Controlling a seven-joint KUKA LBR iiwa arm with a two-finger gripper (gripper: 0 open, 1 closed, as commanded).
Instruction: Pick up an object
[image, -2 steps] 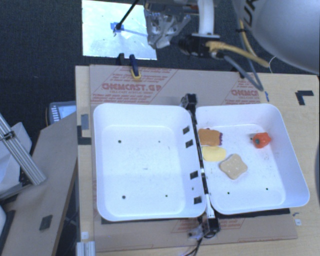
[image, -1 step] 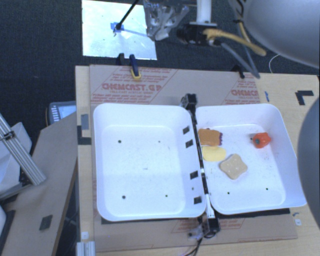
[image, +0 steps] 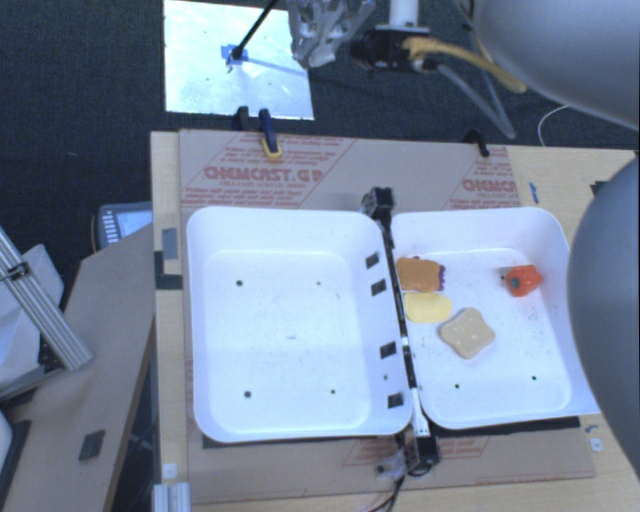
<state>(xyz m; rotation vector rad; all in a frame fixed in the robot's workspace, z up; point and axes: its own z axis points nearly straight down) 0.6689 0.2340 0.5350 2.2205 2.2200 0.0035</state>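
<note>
Camera view looks down on two shallow white plastic bins set side by side on the tabletop (image: 165, 200). The right bin (image: 540, 225) holds all the candidates: a flat orange-brown piece with a purple edge (image: 419, 274) near the divider, a pale yellow disc (image: 428, 308) just below and touching it, a tan bread-shaped slice (image: 467, 333) beside the disc, and a small red-orange piece (image: 521, 280) well apart toward the right wall. The left bin (image: 270, 320) lies bare.

For a clean pick, the red-orange piece looks the safer target, since it stands alone; the three clustered pieces are flat and crowd each other, so the descent there would need to land squarely on one and grip across its narrow width.

The grey arm (image: 600, 290) is cut off at the right and top edges. The gripper and its state I cannot tell.
</note>
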